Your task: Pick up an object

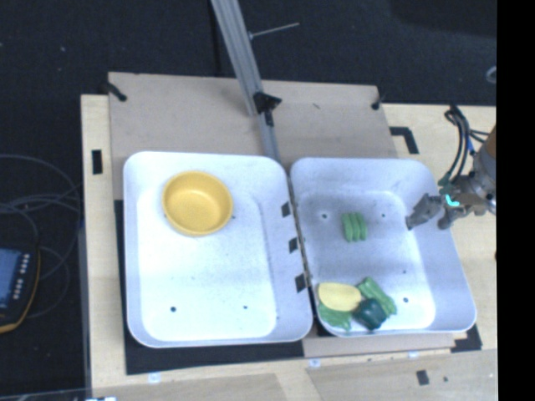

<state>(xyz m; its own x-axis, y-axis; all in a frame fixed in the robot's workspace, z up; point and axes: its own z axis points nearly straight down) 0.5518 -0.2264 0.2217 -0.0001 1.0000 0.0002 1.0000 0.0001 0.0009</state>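
The gripper is hovering over the right bin's right rim, fingers spread and empty, lining up on the green piece lying mid-bin.

Pale wooden bench — two white bins side by side
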